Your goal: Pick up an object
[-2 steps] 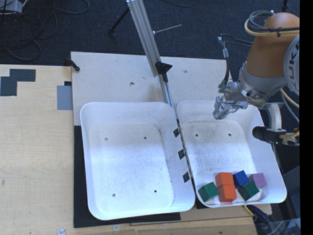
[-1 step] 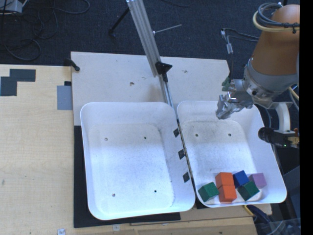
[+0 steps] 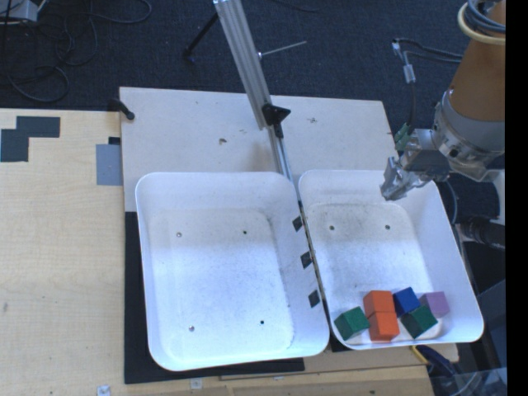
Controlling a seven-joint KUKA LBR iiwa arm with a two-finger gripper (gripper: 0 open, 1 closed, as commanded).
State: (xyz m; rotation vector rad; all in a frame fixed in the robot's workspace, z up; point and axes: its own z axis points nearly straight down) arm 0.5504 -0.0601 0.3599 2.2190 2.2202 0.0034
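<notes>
Several small blocks lie bunched at the near edge of the right bin [image 3: 429, 213]: an orange block [image 3: 381, 314], a blue cube [image 3: 405, 299], a purple cube [image 3: 436, 304] and two green blocks [image 3: 351, 322] [image 3: 419, 321]. My gripper [image 3: 395, 186] hangs above the far right rim of that bin, well away from the blocks. Nothing shows between its fingers.
The left bin [image 3: 157, 221] sits beside the right one, with a row of black clips [image 3: 305, 258] along the divide. A slanted aluminium rail [image 3: 252, 73] rises behind the bins. A light wooden board [image 3: 58, 246] covers the bench to the left.
</notes>
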